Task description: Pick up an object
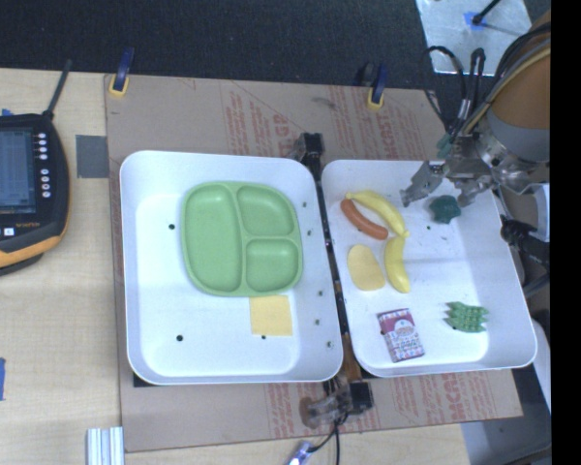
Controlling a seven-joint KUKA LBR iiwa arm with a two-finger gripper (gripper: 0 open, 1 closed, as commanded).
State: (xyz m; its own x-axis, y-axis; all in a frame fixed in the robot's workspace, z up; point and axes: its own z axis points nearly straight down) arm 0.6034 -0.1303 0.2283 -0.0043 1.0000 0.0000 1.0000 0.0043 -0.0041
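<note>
Left bin [145, 289]: green divided plate [241, 237]; yellow square slice [271, 315] just below it.
Right bin [508, 289]: banana [391, 235] touching red sausage [365, 218]; pale yellow piece [366, 267] beside banana; red-and-white packet [401, 335] near front; green ridged item [466, 317] at right; dark teal object [445, 208] at rear.
Gripper [449, 184]: over the right bin's rear, fingers spread, just above the dark teal object, nothing between them.
Tabletop [48, 356]: orange-edged pendant [15, 192] at left.
</note>
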